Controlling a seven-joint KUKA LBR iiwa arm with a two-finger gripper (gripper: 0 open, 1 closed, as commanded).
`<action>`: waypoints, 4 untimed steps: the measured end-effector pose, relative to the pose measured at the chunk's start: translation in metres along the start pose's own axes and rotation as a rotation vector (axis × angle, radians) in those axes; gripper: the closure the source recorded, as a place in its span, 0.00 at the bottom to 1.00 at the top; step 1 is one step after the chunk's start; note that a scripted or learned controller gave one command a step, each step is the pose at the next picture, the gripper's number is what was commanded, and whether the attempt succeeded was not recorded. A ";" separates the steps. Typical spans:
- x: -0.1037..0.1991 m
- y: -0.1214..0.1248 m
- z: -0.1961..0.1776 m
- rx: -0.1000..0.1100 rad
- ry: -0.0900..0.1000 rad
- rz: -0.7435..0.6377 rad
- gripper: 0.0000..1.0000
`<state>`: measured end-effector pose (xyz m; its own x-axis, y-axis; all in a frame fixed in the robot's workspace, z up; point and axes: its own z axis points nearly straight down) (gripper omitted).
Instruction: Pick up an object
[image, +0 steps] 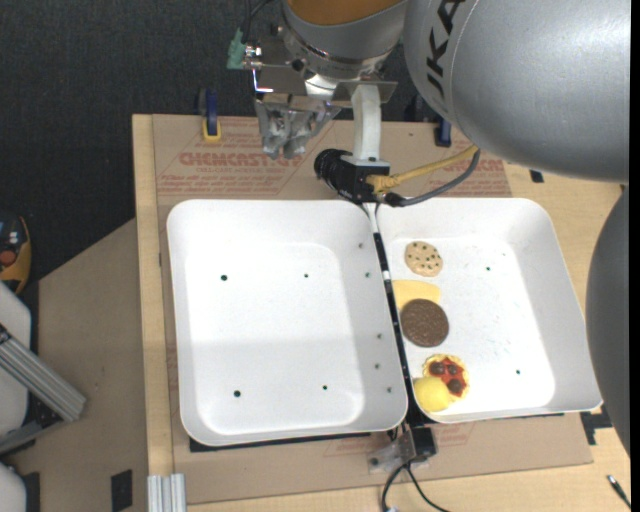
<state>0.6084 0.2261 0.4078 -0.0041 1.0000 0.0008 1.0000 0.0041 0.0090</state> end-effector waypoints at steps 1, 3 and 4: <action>0.001 0.000 -0.010 -0.003 0.000 -0.001 1.00; -0.002 0.002 0.088 0.021 -0.005 0.005 1.00; -0.002 -0.020 0.044 0.006 0.001 0.003 1.00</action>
